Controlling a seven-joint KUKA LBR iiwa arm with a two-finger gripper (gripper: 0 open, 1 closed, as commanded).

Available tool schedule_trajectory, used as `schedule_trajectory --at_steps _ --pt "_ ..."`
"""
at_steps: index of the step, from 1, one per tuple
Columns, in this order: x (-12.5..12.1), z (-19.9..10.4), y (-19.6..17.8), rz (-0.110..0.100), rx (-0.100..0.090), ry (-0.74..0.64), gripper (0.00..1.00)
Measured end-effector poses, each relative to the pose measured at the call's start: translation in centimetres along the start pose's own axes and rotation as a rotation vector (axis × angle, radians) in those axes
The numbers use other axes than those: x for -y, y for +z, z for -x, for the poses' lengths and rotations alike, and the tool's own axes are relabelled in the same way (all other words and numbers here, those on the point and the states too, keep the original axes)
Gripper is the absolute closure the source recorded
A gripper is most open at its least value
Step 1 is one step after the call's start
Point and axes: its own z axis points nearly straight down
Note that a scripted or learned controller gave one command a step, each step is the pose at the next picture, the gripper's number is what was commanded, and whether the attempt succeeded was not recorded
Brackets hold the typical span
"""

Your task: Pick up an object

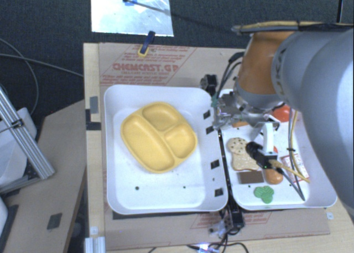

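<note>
The step in hand looks like the approach: the arm (pixel 310 64) reaches in from the right and its gripper (pixel 243 118) hangs over the upper left corner of the right bin (pixel 316 195), close to the wall between the 2 bins. Nothing can be seen held in it, and the wrist and the orange band (pixel 260 64) hide it so much from above that it cannot be told whether it is released or clenched. The things on offer lie mostly in that right bin: a speckled cookie (pixel 237 146) just below the gripper, a brown block (pixel 250 177) below that, a small green piece (pixel 264 193) near the front rim, an orange lump (pixel 272 177) beside the block, and a red ball (pixel 281 112) partly hidden behind the arm. The left bin (pixel 110 152) holds 1 thing, a yellow divided plate (pixel 159 136), lying flat and well apart from the gripper. Both bins rest on the bench (pixel 61 130). My guess is that the cookie is the nearest target. The next move calls for settling over 1 thing, clear of the bin wall, then a straight descent and a firm close; the cookie lies flat and low, so it may slip out.
</note>
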Motion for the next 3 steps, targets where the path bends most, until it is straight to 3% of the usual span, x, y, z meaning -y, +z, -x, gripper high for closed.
schedule_trajectory --at_steps 1,2,3 --pt "2.0 -5.7 0.1 -0.007 -0.004 -0.010 1.00" --pt "7.8 -10.2 -4.2 -0.007 -0.005 -0.011 1.00" --pt "3.6 -6.4 -10.4 0.002 -0.001 0.001 1.00"
